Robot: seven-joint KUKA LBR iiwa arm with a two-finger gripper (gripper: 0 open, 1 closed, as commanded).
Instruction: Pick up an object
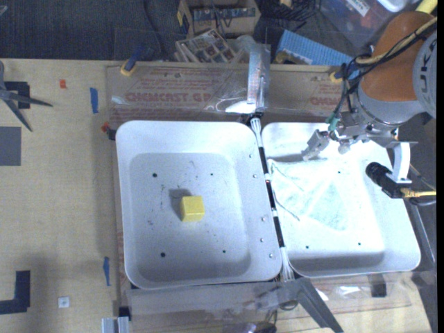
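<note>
Right now I see the yellow block (193, 208) lying alone on the floor of the left bin (139, 151), a little left of that bin's middle, resting flat with one corner turned toward the lower edge of the frame. A small grey shadow sits just behind it, toward the upper left.

My arm (395, 68) comes in from the upper right of the frame, its orange band showing above the wrist. The gripper (320, 144) hangs over the upper part of the right bin (395, 255), near the divider between the two bins, and it is well apart from the block. I cannot tell from this angle how its hand stands; nothing shows between its tips.

On the right bin's floor lies a sheet of thin clear plastic (312, 196), crumpled, spreading from the divider toward the middle. Behind both bins, along the upper edge, a cardboard strip (173, 92) with red lettering runs across the bench (48, 207).
</note>
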